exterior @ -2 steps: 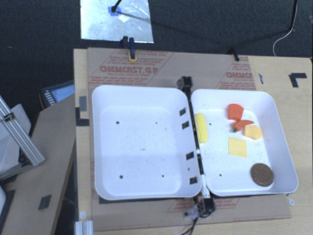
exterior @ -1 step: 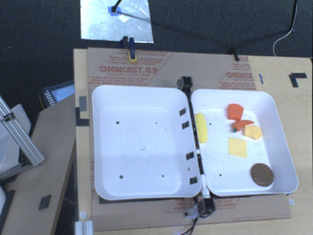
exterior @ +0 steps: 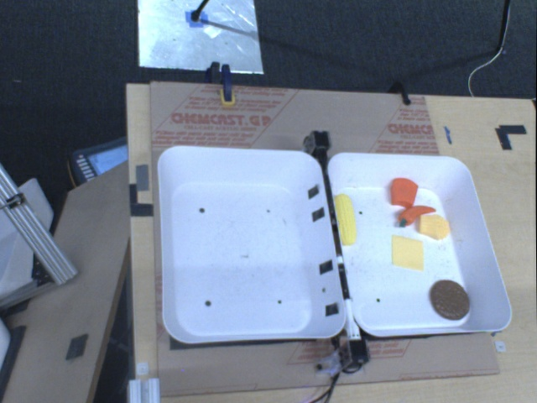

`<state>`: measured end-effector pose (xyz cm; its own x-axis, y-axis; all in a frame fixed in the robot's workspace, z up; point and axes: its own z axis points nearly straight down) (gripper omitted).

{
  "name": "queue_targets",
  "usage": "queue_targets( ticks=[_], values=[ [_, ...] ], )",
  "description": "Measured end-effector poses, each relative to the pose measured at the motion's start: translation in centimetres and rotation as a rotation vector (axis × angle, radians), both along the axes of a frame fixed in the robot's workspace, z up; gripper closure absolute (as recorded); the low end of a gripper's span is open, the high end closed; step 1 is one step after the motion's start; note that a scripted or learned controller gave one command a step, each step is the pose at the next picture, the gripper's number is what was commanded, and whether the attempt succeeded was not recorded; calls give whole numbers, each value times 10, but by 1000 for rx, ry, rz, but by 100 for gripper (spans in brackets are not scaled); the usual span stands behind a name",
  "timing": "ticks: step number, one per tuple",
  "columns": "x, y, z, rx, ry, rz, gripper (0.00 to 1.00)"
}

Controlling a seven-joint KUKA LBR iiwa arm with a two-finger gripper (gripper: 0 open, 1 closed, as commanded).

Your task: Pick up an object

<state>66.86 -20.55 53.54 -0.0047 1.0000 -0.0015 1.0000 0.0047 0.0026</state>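
The right bin (exterior: 478, 217) holds several small items. A yellow corn cob (exterior: 345, 218) lies along its left wall. An orange piece (exterior: 404, 191) sits near the far side, with a small orange carrot-like piece (exterior: 414, 214) just below it. A yellow-orange block (exterior: 435, 226) rests beside that, and a flat yellow square (exterior: 409, 253) lies nearer the middle. A round brown cookie (exterior: 450, 299) sits in the near right corner.
The left bin (exterior: 180, 309) stands beside the right one, joined by black clips along the shared edge (exterior: 327, 242). Both rest on a cardboard sheet (exterior: 277, 116) on the wooden bench. A metal plate (exterior: 200, 23) lies beyond the bench. An aluminium rail (exterior: 33, 233) stands at left.
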Motion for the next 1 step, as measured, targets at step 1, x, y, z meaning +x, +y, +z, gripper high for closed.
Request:
queue_targets(
  ticks=[1],
  values=[
    [0,0,0,0,0,0,100]
  ],
)
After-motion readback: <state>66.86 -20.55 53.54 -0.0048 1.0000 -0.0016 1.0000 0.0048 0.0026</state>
